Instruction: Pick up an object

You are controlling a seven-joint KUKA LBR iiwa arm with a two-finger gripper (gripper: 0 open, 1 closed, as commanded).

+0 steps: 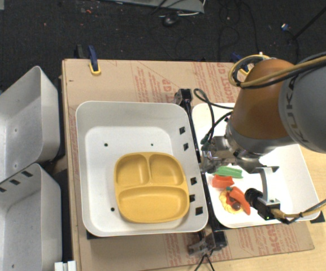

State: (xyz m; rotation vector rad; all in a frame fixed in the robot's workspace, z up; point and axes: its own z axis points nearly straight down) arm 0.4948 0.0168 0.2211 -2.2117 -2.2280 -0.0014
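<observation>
The arm hangs low over the right bin [298, 168] — the reach-in step, I'd judge. The tool [214, 158] sits just above a green piece [229, 172] and orange pieces [235, 195]; its grip I cannot tell. Next: a clean pinch, then lift.

A yellow plate [150, 187] lies flat in the left bin [89, 151]. It has three parts (two small ones at the back, one long one at the front). In the right bin [304, 176] there is a small pile of toys close to the left wall. A green piece [229, 172] lies on top, with a red piece [222, 181] just under it. An orange piece [237, 197] lies nearer the front, on something yellow [226, 202].
</observation>
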